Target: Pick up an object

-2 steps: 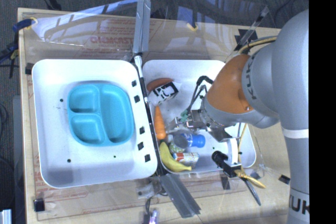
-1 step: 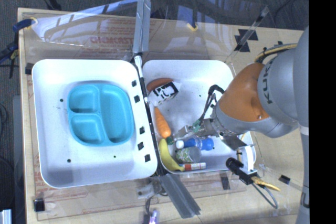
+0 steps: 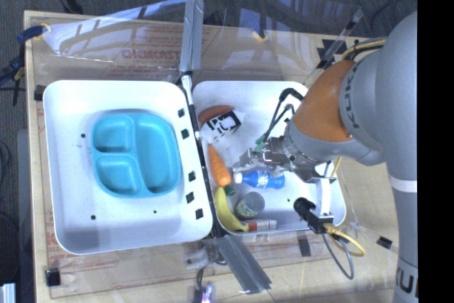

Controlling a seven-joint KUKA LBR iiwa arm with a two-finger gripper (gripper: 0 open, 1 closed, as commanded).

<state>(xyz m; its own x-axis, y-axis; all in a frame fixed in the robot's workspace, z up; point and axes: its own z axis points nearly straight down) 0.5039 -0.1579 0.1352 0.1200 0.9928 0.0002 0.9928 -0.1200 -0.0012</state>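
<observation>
Wooden bench (image 3: 106,262), two white bins (image 3: 71,223), claw (image 3: 261,152) over water bottle (image 3: 261,180), grip state unclear

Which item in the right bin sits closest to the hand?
The blue bottle, lying on its side right under the hand. The carrot, banana and marker lie farther left or nearer the front wall.

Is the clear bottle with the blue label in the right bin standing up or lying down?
Lying down. The bottle lies on its side on the right bin's floor, long axis running left-right, between the carrot and the arm.
</observation>
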